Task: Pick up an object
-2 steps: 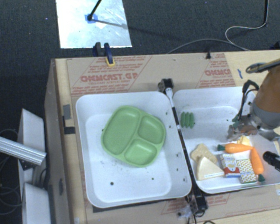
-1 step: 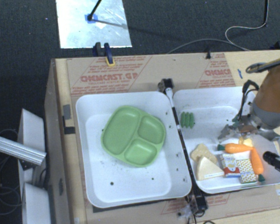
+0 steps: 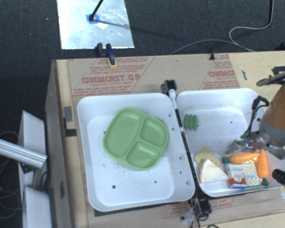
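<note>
We see the objects heaped in the right bin's near corner, just beside the gripper (image 3: pixel 248 144) and toward us from it: an orange carrot (image 3: pixel 244 157) lying crosswise closest to it, a second orange piece (image 3: pixel 262 164) standing on end, a red-and-white packet (image 3: pixel 241 174) under them, and pale wedges (image 3: pixel 209 166) further left. A small green piece (image 3: pixel 190 122) lies well apart, beyond and left of the gripper.

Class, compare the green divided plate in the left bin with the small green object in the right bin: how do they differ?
The green divided plate is far larger than the small green object. The plate is light green and the small object darker. The plate has three compartments, while the small object looks ribbed. The plate lies mid-bin in the left bin; the small object sits near the right bin's left wall. Both are green and lie flat.
</note>
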Available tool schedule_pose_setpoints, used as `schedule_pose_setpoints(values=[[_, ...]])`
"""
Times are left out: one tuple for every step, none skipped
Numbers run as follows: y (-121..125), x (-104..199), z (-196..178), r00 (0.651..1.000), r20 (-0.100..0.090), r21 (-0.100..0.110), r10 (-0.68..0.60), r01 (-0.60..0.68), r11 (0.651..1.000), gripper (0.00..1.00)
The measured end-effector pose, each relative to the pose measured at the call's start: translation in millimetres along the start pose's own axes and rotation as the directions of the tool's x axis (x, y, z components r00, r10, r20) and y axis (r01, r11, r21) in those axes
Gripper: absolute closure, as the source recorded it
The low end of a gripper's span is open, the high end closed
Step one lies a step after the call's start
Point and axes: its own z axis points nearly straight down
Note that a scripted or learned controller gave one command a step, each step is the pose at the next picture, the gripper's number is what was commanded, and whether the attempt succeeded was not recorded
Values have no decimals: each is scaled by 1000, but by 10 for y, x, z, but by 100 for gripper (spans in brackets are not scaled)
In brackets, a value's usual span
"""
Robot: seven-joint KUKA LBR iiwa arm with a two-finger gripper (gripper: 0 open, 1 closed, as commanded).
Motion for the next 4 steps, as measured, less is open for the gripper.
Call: schedule_pose_setpoints(values=[[3,-10,-93,1000,2,-1,1,-1,1000,100],[-125,697,-933,1000,1,7,2,-2,1000,100],[-129,693,-930,1000,1,8,2,-2,1000,0],[-168,85,5,1000,7,2,5,-5,1000,0]])
